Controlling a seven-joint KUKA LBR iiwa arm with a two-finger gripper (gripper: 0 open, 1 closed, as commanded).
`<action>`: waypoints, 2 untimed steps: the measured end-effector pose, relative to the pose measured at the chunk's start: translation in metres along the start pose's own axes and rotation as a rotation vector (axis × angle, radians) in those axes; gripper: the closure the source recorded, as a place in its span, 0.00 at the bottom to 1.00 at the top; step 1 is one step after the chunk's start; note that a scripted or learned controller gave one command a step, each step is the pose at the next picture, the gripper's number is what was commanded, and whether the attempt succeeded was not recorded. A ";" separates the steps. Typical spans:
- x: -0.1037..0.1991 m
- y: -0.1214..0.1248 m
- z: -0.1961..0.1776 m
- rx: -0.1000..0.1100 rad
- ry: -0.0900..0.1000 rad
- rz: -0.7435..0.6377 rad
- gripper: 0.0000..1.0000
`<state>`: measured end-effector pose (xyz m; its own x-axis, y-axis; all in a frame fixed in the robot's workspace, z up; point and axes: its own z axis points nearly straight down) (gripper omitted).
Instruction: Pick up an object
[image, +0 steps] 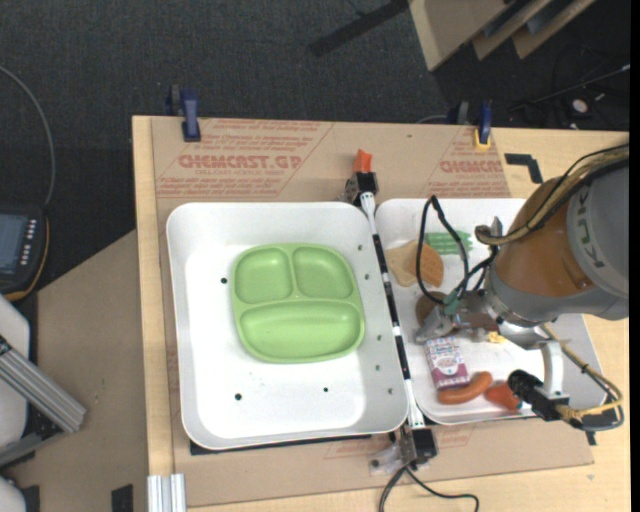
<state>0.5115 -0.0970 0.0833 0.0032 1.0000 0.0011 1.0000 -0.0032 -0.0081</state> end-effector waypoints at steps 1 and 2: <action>-0.003 0.043 -0.002 -0.012 -0.003 -0.005 0.00; -0.003 0.041 -0.012 -0.012 -0.003 -0.003 1.00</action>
<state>0.5529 -0.1002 0.0949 0.0003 1.0000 -0.0015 1.0000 -0.0003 0.0037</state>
